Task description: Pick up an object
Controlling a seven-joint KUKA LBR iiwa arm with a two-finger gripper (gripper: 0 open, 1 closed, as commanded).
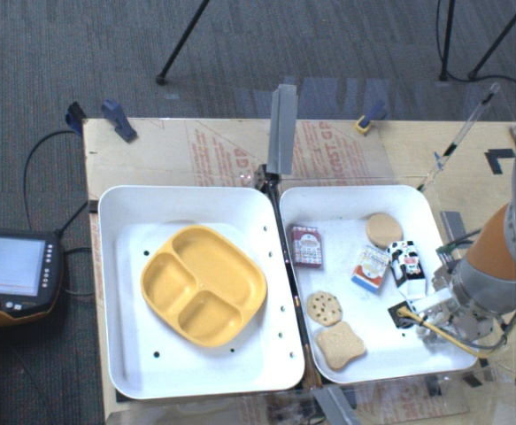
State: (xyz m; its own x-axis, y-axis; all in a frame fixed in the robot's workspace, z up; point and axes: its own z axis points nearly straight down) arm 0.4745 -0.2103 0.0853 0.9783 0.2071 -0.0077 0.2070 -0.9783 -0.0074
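The right bin (pixel 346 204) holds a dark red box (pixel 306 245), a round tan bun (pixel 384 229), a black-and-white milk carton (pixel 407 263), a small orange-and-blue carton (pixel 370 268), a chocolate-chip cookie (pixel 325 308) and a slice of bread (pixel 341 346). My gripper (pixel 447 326) hangs over the bin's near right corner, right of the cookie and bread and just below the milk carton. Nothing shows in its grasp.
A yellow divided plate (pixel 204 284) lies in the left bin (pixel 120 237). A grey post (pixel 281 140) rises at the back between the bins. Off the bench to the left sits a teach pendant (pixel 14 273). Clamps mark the bench's rear edge.
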